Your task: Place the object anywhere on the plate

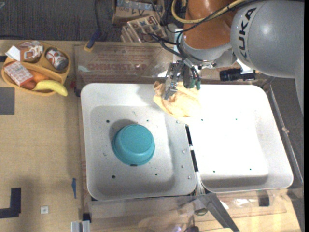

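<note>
A teal round plate (134, 144) lies in the left bin (96, 105), a little left of its middle. My gripper (181, 89) hangs over the far rim where the two bins meet. A soft, crumpled yellow object (177, 104) sits between its fingers (169, 87) and droops below them, above the rim. The gripper is shut on it. The plate lies down and to the left of the gripper, well apart from it.
The right bin (241, 144) sits beside the left one. An orange tray (29, 76) with a banana and packaged food rests on the bench at far left. The grey arm (270, 28) and cables reach in from the upper right.
</note>
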{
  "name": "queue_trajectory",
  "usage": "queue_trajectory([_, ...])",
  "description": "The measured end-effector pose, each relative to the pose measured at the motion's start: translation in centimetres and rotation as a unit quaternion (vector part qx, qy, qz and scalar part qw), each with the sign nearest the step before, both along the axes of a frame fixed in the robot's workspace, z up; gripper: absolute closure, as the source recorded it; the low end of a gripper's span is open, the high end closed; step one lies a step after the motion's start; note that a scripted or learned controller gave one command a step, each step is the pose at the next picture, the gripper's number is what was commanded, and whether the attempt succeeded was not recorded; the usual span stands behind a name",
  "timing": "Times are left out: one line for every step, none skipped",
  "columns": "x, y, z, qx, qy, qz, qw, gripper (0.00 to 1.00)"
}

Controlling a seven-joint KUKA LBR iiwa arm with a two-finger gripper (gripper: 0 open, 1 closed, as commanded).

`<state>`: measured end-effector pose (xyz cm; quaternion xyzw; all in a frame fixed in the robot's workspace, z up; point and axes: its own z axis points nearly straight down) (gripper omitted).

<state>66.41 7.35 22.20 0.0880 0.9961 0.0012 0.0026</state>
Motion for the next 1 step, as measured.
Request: queue_trajectory([0.01, -0.02, 0.04, 0.0001, 0.0, 0.0, 1.0, 0.0])
